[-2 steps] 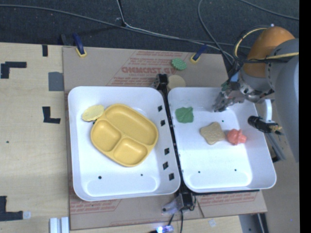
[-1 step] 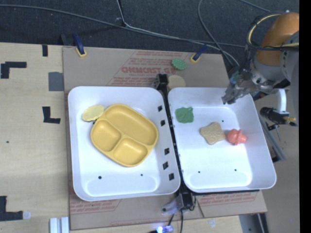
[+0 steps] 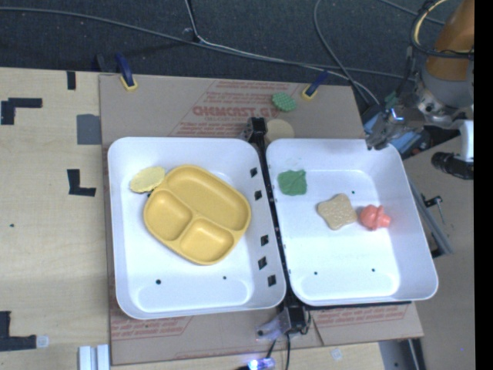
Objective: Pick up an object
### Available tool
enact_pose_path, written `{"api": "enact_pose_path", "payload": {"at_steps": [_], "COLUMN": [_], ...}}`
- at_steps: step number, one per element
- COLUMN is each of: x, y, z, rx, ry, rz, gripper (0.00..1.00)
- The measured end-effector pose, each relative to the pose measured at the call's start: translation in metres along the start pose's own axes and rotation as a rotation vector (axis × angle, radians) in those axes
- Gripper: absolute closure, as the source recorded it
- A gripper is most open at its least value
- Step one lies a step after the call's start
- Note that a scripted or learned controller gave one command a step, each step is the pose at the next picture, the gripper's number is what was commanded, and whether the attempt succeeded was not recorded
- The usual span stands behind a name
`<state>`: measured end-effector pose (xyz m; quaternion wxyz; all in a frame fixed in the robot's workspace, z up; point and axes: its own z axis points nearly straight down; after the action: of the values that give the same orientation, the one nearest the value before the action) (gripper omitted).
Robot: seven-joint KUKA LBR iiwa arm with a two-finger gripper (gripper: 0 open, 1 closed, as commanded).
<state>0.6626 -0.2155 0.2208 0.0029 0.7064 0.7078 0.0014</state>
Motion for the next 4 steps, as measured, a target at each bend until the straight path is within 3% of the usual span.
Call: {"api": "enact_pose_path", "payload": {"at_steps": [1, 4], "x": [-0.005, 0.162], "y": [0.003, -0.043], "z": [-0.046, -0.022], "rx": [0.002, 0.009], "ry": [0.000, 0.003], "rz": [-0.001, -0.004], "gripper": [1.00, 1.00]}}
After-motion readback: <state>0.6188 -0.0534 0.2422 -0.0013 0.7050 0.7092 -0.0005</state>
